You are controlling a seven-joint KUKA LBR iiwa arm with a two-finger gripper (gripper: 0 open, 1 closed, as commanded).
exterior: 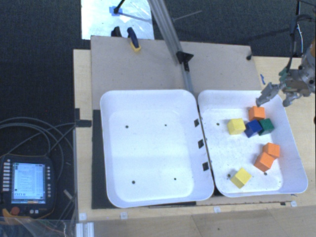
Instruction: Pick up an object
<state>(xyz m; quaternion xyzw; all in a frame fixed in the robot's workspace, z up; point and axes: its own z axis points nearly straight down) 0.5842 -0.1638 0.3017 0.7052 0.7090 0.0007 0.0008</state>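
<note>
One orange block (pixel 256 113) lies just below the gripper (pixel 275 98), whose fingers are spread, grasping nothing.

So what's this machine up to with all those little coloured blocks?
A robot arm reaches in from the right, its gripper open above the far edge of the right bin. It holds nothing yet. Just below it sits an orange block, next to a blue block, a green block and a yellow block. More orange and yellow blocks lie nearer the front. The job is to pick one up.
</note>
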